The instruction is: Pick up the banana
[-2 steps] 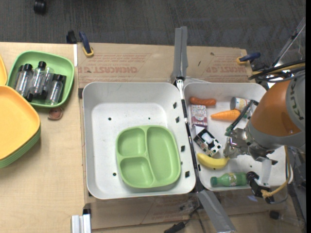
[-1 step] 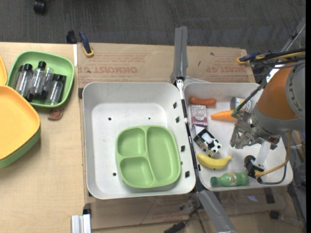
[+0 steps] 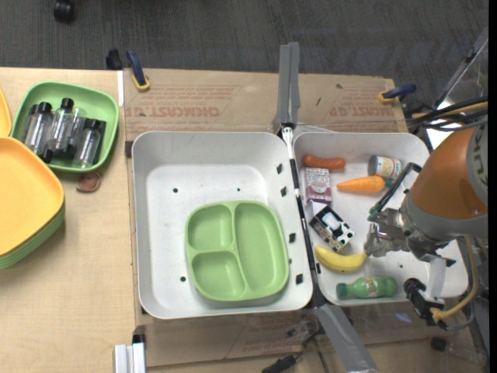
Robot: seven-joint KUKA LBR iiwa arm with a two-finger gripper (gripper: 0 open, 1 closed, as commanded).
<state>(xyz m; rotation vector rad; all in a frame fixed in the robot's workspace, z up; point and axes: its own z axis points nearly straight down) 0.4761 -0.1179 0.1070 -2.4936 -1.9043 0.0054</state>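
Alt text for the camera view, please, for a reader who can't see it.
A grey robot arm's gripper sits just right of a banana in the right white bin, among a carrot, sausage and green bottle. The left bin holds a green divided tray.

Fixed overhead camera, slanted down, both bins (image 3: 147,208) in frame, seemingly mid-distance

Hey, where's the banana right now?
The banana lies in the right-hand bin, toward its front, between the black-and-white carton and the green bottle, with the gripper just at its right end.
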